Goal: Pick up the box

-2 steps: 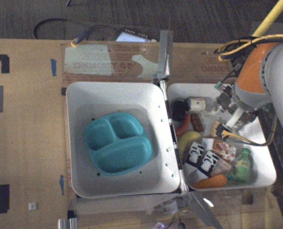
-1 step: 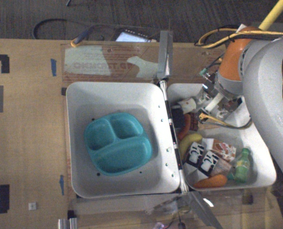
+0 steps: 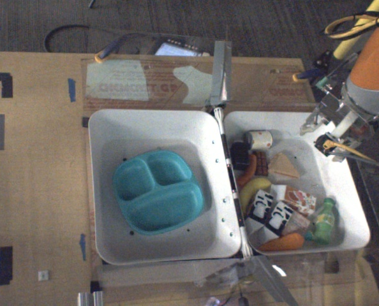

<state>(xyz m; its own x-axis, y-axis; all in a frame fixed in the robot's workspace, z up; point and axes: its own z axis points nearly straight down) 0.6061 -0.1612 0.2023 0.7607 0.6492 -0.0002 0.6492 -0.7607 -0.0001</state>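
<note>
Two small black-and-white boxes lie side by side in the right bin (image 3: 355, 199), one (image 3: 261, 206) by the banana and the other (image 3: 281, 215) just right of it. A flat box with a red and white picture (image 3: 302, 201) lies beside them. My gripper (image 3: 326, 131) hangs at the bin's upper right rim, above and apart from the boxes, with the grey wrist and orange band (image 3: 371, 69) behind it. Nothing is seen held in it.
The right bin also holds a small can (image 3: 261, 139), a dark item (image 3: 240, 153), a sausage (image 3: 249, 169), a tan wedge (image 3: 282, 166), a banana (image 3: 253, 189), a green bottle (image 3: 325, 220) and a carrot (image 3: 281, 242). A teal divided plate (image 3: 157, 191) lies in the left bin (image 3: 113, 132).
</note>
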